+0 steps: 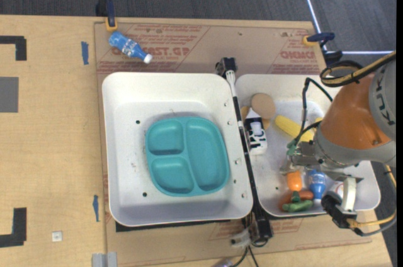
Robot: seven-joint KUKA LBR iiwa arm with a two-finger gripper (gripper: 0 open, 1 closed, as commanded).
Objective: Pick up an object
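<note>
Low in the right bin [371, 193], a cluster of small toys sits under the arm's wrist: an orange piece [294, 181], a blue piece [317, 184], and a green piece [297, 203] with a bit of red beside it, all touching or nearly touching near the bin's front edge. The gripper [302, 162] hangs just above this cluster, right over the orange and blue pieces. Whether its fingers are apart or together cannot be told, since the wrist hides them, and nothing can be seen held. The arm [352, 118], with its orange band, reaches in from the right and covers much of the bin's right half.

Farther back in the same bin lie a yellow piece [288, 126], a tan round piece [262, 105] and a white and black item [255, 133] against the left wall.

The left bin [119, 133] touches the right one and holds a teal divided tray [187, 155] lying flat near its middle.

Behind the bins, on the cardboard-covered worktop [50, 133], a small blue bottle [129, 48] lies on its side, well apart from everything else.
</note>
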